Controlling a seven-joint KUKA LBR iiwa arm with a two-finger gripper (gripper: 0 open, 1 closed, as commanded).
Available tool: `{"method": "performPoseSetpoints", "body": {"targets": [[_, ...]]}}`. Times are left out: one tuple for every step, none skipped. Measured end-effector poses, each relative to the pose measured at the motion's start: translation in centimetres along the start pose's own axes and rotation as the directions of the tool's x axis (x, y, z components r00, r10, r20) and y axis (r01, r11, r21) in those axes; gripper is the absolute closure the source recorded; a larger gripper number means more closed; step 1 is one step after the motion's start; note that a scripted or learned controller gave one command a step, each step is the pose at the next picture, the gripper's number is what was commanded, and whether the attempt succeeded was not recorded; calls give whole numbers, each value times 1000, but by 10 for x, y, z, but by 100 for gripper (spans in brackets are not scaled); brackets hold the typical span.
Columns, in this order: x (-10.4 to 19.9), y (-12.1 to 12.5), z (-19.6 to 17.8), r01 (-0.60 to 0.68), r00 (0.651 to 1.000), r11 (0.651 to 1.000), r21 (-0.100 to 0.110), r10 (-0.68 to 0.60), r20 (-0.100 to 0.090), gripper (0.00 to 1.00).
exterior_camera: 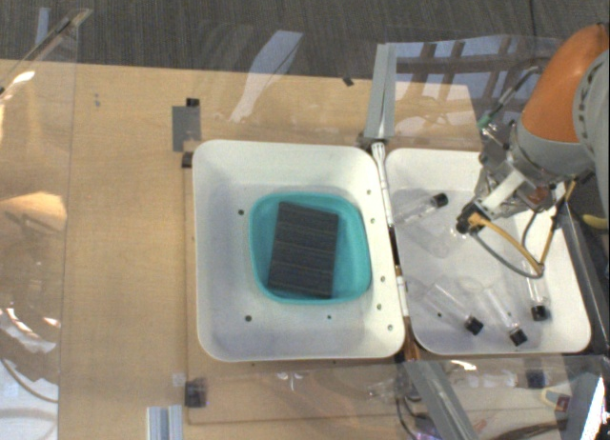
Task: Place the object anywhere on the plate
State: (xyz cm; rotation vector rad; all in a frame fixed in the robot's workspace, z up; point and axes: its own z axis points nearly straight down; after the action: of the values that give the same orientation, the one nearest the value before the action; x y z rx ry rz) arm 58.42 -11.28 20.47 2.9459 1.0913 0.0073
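Leaving well alone looks right: on the counter (114, 238), in the far bin (219, 329), well away from the gripper (488, 202), the teal plate (355, 271) already carries the dark ribbed block (303, 250), probably the object. The gripper hangs over the near bin (572, 329), beside a clear black-capped tube (421, 207). Whether it is spread I cannot tell. Rise straight, disturbing nothing.

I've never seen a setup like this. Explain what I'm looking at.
One camera is fixed above a bench and looks down on it at a slant. The grey arm with an orange band, reaching in from the right, is a robot. Its gripper hangs over the right bin; I cannot tell whether it holds anything. A few small clear pieces with black tips lie in that bin. The left bin holds a teal plate, and a dark ribbed block lies flat on it.
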Motion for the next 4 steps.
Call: {"method": "performPoseSetpoints", "body": {"targets": [[11, 19, -130, 61, 998, 998, -9, -61, -2, 100], [57, -22, 21, 268, 964, 964, 1, -268, 2, 100], [105, -32, -166, 239, 971, 971, -11, -239, -4, 100], [134, -68, 21, 279, 960, 960, 2, -279, 2, 100]]}}
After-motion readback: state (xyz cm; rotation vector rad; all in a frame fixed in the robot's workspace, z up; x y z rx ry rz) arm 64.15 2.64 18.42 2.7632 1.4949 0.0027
